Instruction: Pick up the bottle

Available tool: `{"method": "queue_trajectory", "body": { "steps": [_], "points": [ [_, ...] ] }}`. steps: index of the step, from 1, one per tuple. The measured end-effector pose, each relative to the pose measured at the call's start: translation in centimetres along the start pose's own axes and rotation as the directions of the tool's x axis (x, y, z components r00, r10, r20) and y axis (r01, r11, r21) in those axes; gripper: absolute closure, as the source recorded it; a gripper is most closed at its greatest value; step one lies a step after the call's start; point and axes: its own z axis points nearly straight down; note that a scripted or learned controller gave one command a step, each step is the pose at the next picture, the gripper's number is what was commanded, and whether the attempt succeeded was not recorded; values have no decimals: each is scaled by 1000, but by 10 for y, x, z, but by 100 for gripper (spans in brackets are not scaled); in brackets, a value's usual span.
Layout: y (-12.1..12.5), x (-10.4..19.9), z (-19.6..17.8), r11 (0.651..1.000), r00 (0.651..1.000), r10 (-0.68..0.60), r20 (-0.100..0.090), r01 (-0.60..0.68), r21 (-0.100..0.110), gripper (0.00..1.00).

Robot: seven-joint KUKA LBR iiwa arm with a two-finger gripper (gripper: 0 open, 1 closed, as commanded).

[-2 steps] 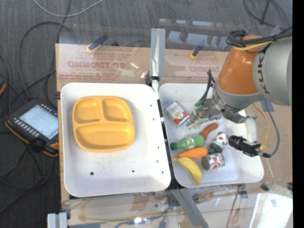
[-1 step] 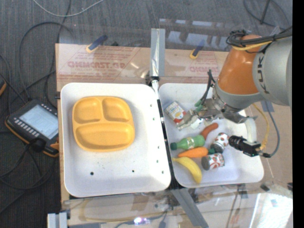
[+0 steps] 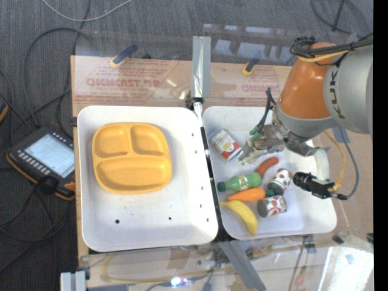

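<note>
The green bottle [image 3: 241, 182] lies on its side in the right bin [image 3: 315, 223], its cap pointing left, just above an orange carrot [image 3: 247, 194]. My gripper [image 3: 255, 148] hangs over the bin's upper middle, above and a little right of the bottle, between a small white and red carton [image 3: 223, 144] and a red pepper [image 3: 267, 164]. It is open with nothing between its fingers. The grey arm with its orange band [image 3: 306, 93] reaches in from the right.
Around the bottle lie a banana [image 3: 241, 215], a can [image 3: 271, 205] and a second can [image 3: 279, 178]. The left bin [image 3: 182, 223] bears a yellow divided plate [image 3: 131, 157]. A metal divider [image 3: 200, 71] runs between the bins.
</note>
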Motion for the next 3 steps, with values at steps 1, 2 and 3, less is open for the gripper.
{"method": "queue_trajectory", "body": {
  "steps": [1, 2, 3],
  "points": [
    [0, 0, 0, 1000, 1000, 0, 0, 0, 0, 0],
    [-33, -24, 102, 980, 980, -197, 8, 197, -26, 0],
    [-32, -24, 94, 980, 981, -196, 9, 196, -28, 100]
  ]
}}
